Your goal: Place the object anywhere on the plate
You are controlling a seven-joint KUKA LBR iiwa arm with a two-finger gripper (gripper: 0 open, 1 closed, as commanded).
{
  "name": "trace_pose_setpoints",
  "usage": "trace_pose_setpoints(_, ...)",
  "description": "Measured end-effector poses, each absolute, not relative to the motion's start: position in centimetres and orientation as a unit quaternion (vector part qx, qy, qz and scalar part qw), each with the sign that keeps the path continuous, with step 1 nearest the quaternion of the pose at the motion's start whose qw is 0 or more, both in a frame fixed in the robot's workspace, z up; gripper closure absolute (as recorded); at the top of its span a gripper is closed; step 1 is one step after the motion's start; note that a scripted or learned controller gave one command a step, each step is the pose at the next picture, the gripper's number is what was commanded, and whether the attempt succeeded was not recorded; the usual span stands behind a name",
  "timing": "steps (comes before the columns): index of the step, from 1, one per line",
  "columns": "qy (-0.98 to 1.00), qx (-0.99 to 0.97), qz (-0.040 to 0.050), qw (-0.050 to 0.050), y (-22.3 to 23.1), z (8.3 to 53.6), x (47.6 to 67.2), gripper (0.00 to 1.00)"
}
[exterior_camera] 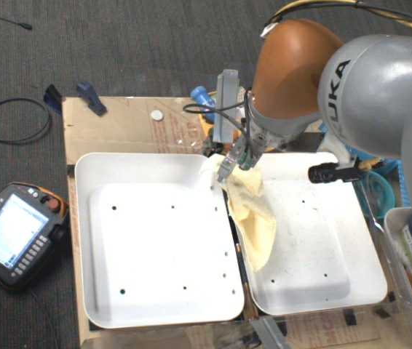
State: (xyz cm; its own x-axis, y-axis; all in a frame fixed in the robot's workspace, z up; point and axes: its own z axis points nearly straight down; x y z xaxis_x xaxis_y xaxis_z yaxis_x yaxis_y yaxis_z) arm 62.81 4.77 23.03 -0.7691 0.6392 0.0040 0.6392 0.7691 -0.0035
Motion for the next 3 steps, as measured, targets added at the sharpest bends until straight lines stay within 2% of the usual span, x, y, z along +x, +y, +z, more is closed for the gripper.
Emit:
trace_pose_setpoints(1, -0.989, -0.147, -0.0002, 0.002, 10.3, 22.3, 62.7, 1.0)
trace_pose_setpoints(2, -1.0, -0.001, -0.0009, 0.001, 13.0, 22.6, 64.0, 1.0)
trace_pose_setpoints(3, -1.0, -0.001, -0.0008, 0.001, 13.0, 22.6, 64.0, 0.0)
